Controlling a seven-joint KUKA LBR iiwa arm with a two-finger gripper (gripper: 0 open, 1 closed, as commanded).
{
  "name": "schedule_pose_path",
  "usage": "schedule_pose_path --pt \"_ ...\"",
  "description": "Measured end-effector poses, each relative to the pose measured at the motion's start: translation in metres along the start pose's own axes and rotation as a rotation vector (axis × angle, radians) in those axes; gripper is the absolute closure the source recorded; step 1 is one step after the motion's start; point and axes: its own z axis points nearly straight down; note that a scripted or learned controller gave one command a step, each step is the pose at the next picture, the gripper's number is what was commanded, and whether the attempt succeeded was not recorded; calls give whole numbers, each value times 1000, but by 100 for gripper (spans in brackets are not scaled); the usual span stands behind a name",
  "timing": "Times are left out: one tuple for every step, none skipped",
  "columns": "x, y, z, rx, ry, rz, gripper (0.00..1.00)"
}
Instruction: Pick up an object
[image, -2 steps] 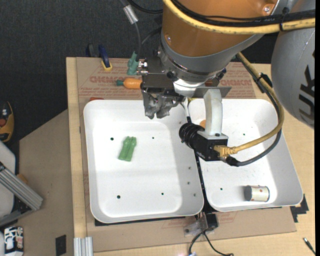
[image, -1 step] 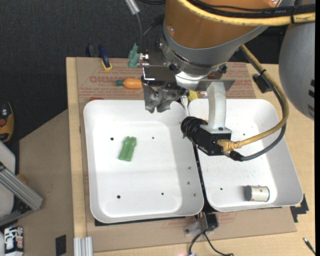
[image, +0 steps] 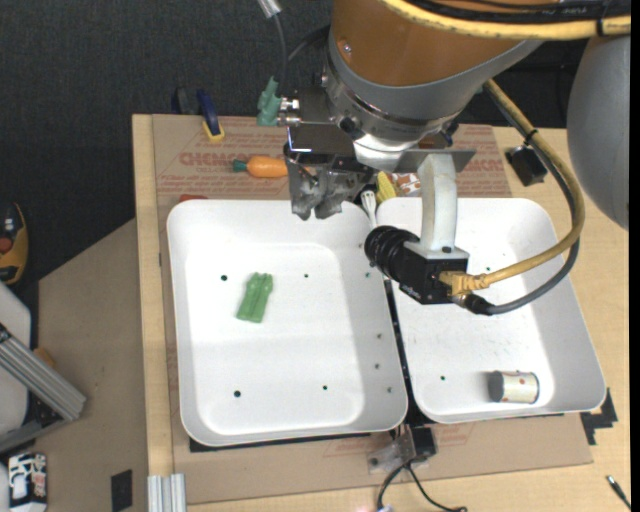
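Note:
A small green ribbed object (image: 255, 297) lies flat in the left white bin (image: 200, 400), left of its middle. A short white and silver cylinder (image: 513, 386) rests on its side near the front right corner of the right bin (image: 560, 300). My gripper (image: 320, 198) hangs over the back edge of the left bin, close to the wall between the bins and well behind and right of the green object. A small yellow and brown item (image: 392, 184) peeks out beside the gripper at the back of the right bin, mostly hidden by the arm.
An orange item (image: 262, 167) lies on the cardboard behind the left bin. Blue (image: 208, 115) and green (image: 268, 100) clamps sit at the cardboard's back edge. A black module (image: 410, 265) with a yellow cable (image: 530, 262) hangs from the arm over the bin divider.

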Motion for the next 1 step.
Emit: schedule_pose_path --pt "1 0 -10 -2 1 -1 100"
